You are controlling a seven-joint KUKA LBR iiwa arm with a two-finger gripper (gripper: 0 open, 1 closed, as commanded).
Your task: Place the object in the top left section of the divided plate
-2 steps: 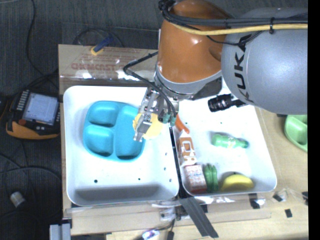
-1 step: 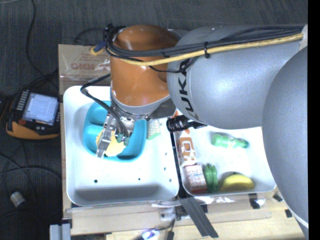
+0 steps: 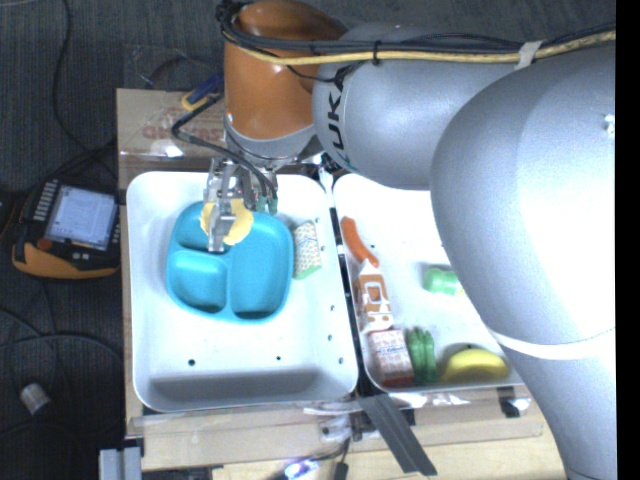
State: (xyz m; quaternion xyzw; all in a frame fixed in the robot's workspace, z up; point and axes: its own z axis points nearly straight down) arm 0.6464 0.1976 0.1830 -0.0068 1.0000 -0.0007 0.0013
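Two-finger metal gripper [image 3: 222, 230], fingers closed on a pale yellow rounded object [image 3: 232, 225], poised over the upper section of the blue divided plastic plate [image 3: 250, 268] in the left shallow white bin [image 3: 160, 368]; grey arm [image 3: 480, 138] beyond.

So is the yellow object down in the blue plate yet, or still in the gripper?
Still in the gripper: the yellow object sits between its fingers, over the top left section of the blue divided plate. Whether it touches the plate, cannot tell.
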